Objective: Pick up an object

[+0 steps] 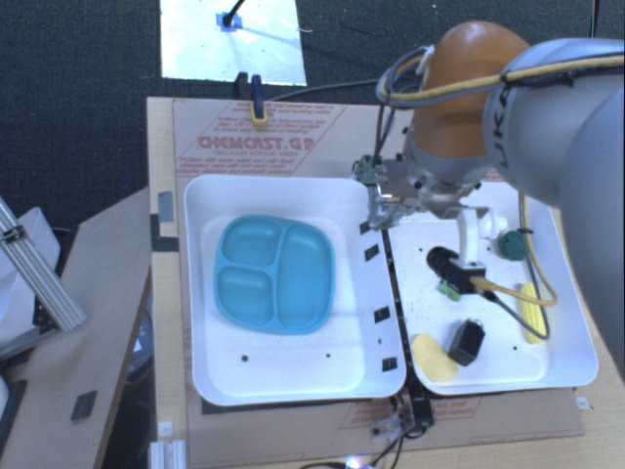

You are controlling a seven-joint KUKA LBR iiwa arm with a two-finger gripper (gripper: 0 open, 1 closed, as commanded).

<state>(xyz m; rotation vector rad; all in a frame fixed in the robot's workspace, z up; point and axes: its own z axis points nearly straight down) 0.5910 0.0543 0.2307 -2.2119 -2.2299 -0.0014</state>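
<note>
My gripper (379, 211) hangs below the orange-banded wrist, over the divider between the two bins near their far end. Nothing shows in its grasp. In the right bin (571, 360) lie a yellow lump (430, 357) at the near left corner, a black block (466, 342) beside it, a long yellow piece (533, 313) towards the right wall, a dark green object (512, 244) further back, and a small green bit (450, 289). The left bin (205, 360) holds a blue divided plate (274, 274).
Both bins rest on a cardboard sheet (259, 140) on the bench. A clamp (257, 99) grips the sheet's far edge. A metal rail (39, 272) leans at the left. The arm's grey body covers the right bin's far right part.
</note>
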